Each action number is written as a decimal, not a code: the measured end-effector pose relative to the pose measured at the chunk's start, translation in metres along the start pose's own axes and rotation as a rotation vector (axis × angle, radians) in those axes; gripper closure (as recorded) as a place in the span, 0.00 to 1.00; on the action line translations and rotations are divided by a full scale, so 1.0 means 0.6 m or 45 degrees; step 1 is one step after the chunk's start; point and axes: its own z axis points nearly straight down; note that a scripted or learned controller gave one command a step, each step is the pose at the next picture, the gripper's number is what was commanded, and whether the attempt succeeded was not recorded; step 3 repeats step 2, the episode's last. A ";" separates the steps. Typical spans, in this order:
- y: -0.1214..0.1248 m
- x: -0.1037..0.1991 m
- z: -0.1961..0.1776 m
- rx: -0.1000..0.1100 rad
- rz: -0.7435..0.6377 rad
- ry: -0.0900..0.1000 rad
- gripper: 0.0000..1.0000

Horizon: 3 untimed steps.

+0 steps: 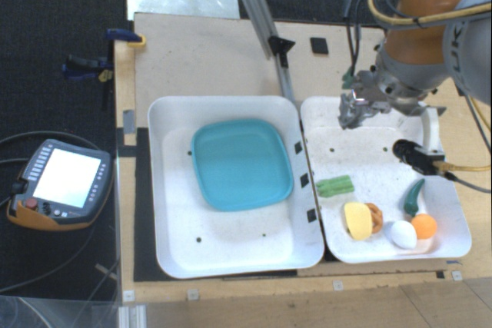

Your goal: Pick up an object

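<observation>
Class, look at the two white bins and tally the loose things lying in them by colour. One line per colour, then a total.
Teal: 1, the square plate
Light green: 1, the flat block
Dark green: 1, the curved pepper-like piece
Yellow: 1, the block
Brown: 1, the piece behind the yellow block
White: 1, the egg
Orange: 1, the ball
Total: 7

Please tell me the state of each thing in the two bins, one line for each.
end effector: above right bin's far end, holding nothing visible
teal plate: flat in left bin
green block: lying flat
yellow block: touching brown item
white egg: touching orange ball
dark green pepper: lying alone
</observation>
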 end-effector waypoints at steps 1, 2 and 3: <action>0.009 0.101 0.023 -0.001 -0.001 0.000 1.00; 0.038 0.188 0.029 -0.001 -0.001 0.001 1.00; 0.038 0.188 0.029 -0.001 -0.001 0.001 1.00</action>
